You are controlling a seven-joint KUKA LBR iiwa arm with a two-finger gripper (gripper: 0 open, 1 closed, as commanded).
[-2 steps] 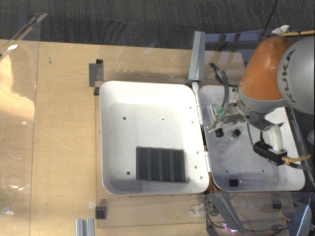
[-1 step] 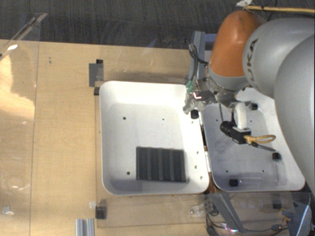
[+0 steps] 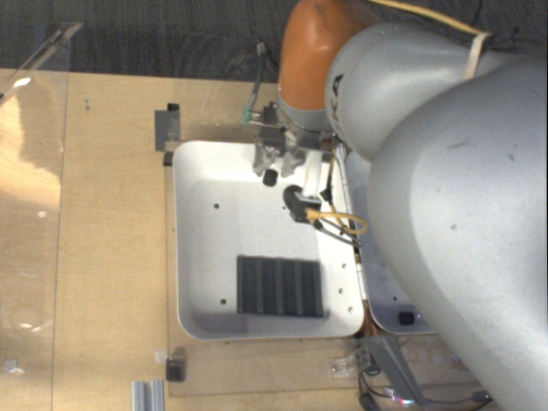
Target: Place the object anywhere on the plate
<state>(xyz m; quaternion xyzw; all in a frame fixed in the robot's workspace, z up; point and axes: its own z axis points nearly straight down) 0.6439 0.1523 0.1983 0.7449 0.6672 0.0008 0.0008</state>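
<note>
I am the arm (image 3: 445, 187) that reaches in from the right, and my jaws hang over the left white bin (image 3: 183, 255), which sits on the table (image 3: 103, 229). The dark ribbed plate (image 3: 280, 287) lies flat on the floor of that bin, close to its near wall. My jaws are on the far side of the plate, up by the far wall, and well apart from the plate. I think the plate lies flat and in the open like that so a thing can be set down on it from above. I cannot tell if my jaws are open or shut, because they look small from up here and my own wrist is in the way. So I also cannot tell if the object is in them. The top of the plate is bare, so I think the job is not done yet. To the right of the plate, in the other white bin (image 3: 385, 315), there is a small dark spot (image 3: 407, 318). It may be the object or just a hole; it is too small to tell. If I do hold the object, I need to come over the plate, go down low and let go gently. The ribs could make a small thing tip or roll.
</note>
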